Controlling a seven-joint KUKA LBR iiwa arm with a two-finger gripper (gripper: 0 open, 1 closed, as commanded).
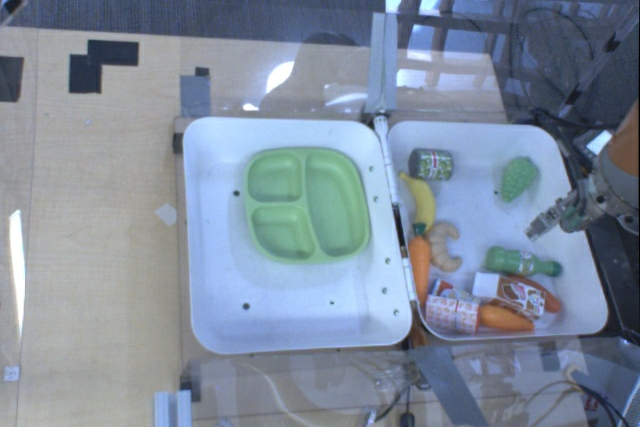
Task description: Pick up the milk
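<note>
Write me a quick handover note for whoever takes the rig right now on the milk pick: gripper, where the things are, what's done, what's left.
Gripper: at the right side of the right bin, hanging above the green bottle, nothing between its fingers that I can see.
Milk: the carton lies at the right bin's near edge, beside a carrot and touching another carrot; a red-and-white packet sits next to it.
Left bin: holds the green divided plate.
Done: nothing yet; the milk is not grasped.
Left: move over the carton, grasp it, lift it.
</note>
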